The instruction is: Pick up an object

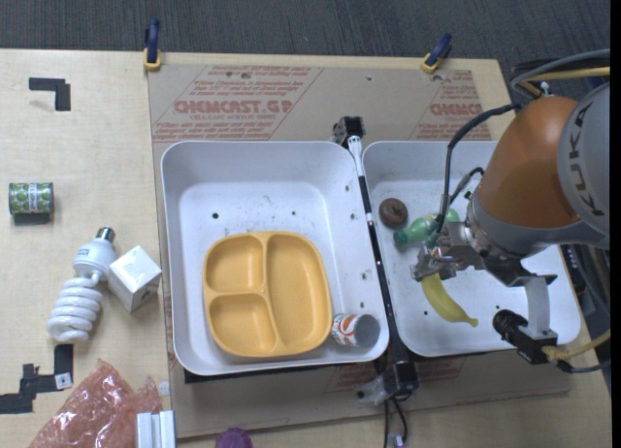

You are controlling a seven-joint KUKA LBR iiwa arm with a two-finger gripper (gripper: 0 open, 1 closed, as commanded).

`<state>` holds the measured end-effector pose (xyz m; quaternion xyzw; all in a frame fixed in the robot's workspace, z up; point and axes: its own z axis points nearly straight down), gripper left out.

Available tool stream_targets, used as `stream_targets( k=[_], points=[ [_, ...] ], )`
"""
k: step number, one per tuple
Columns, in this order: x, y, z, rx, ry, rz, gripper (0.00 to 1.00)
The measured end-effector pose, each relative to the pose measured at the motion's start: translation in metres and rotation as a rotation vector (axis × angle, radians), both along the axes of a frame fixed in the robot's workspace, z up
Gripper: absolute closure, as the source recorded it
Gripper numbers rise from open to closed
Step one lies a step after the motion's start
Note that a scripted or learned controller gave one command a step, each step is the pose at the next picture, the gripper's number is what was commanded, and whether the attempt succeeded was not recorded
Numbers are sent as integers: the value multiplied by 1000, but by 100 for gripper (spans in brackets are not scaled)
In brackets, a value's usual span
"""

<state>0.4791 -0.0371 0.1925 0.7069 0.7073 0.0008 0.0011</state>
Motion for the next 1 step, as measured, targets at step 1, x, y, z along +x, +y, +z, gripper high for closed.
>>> stream_targets(
  k=[1],
  points=[
    [0,38,5,0,0,0,100]
  ],
)
